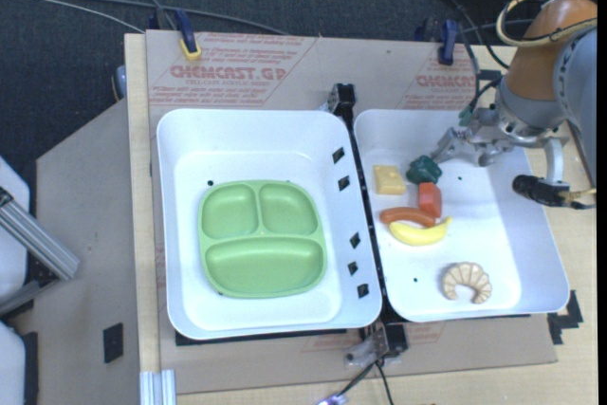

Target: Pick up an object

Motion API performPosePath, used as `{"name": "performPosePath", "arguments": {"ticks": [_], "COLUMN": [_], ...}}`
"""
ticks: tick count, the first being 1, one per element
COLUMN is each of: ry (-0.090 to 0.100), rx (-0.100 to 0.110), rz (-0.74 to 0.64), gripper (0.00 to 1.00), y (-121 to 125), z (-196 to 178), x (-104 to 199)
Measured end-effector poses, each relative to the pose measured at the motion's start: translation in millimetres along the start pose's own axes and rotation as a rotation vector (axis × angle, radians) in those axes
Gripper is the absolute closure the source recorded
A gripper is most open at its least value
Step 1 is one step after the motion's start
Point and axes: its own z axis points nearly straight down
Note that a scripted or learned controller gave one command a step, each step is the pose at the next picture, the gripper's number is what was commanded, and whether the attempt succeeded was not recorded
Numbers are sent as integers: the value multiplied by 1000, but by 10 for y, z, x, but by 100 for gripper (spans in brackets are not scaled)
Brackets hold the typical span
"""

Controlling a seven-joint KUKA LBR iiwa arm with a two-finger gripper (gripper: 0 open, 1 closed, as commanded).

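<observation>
Gripper (pixel 453 147) hangs at the right bin's (pixel 531 285) upper edge beside the broccoli (pixel 424 170); finger state unclear.

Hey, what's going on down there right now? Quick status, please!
Gripper low in right white bin, beside dark green toy. Nothing visibly held. Yellow banana, red pieces, croissant close by.

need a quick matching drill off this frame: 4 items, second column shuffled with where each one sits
Items:
1. green tray
2. croissant
3. banana
4. cheese wedge

Places:
A. right bin, near corner, alone
B. left bin, centre
C. right bin, by the divider, beside the dark green piece
D. right bin, just under the carrot

Pairs: 1-B, 2-A, 3-D, 4-C
</observation>
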Motion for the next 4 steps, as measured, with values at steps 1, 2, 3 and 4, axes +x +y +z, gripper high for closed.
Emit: {"name": "performPosePath", "arguments": {"ticks": [1, 2, 3, 4], "ry": [-2, -2, -4, -4], "rx": [-3, -9, -10, -12], "rz": [-1, 0, 2, 0], "gripper": [100, 100, 100, 100], "y": [12, 17, -1, 14], "z": [-124, -574, -1110, -1667], "x": [-1, 36, -62, -65]}}
